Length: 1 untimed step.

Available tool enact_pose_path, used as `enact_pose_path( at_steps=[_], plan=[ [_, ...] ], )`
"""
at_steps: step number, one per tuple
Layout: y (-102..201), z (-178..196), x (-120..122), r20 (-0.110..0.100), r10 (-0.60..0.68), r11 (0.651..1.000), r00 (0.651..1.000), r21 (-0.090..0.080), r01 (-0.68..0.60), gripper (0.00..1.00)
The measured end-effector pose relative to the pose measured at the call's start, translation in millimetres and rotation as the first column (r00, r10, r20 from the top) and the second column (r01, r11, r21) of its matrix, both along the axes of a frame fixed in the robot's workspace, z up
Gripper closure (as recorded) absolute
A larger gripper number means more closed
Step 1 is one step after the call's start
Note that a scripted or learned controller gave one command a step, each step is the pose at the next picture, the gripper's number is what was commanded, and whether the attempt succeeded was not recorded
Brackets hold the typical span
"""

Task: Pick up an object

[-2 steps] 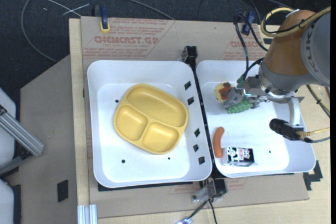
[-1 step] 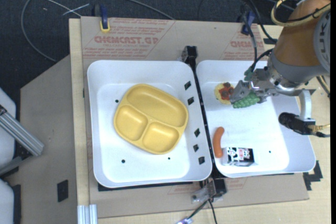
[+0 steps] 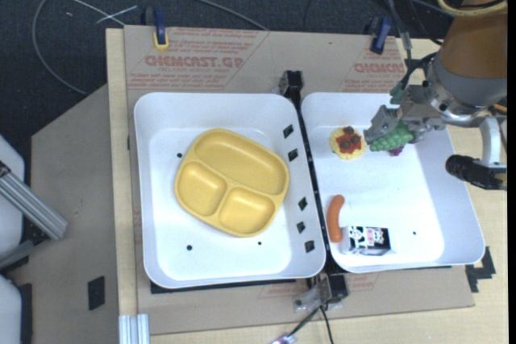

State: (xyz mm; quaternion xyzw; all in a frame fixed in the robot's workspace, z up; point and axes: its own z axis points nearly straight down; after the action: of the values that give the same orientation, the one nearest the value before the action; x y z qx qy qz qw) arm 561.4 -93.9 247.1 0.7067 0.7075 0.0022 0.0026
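You've got 2 white bins: the left bin holds 1 yellow divided plate, the right bin holds 4 items — 1 small pizza toy, 1 hot dog, 1 black-and-white carton at the front edge, and 1 green-purple grape bunch. The gripper sits over the right bin's back, fingers clamped on the grape bunch, just right of the pizza toy.
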Motion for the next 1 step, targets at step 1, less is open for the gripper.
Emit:
enact_pose_path(
  at_steps=[1],
  plan=[
    [48.7, -12.3, 5.7, -0.009, 0.004, 1.0, 1.0, 0.003, -0.004, 1.0]
  ],
)
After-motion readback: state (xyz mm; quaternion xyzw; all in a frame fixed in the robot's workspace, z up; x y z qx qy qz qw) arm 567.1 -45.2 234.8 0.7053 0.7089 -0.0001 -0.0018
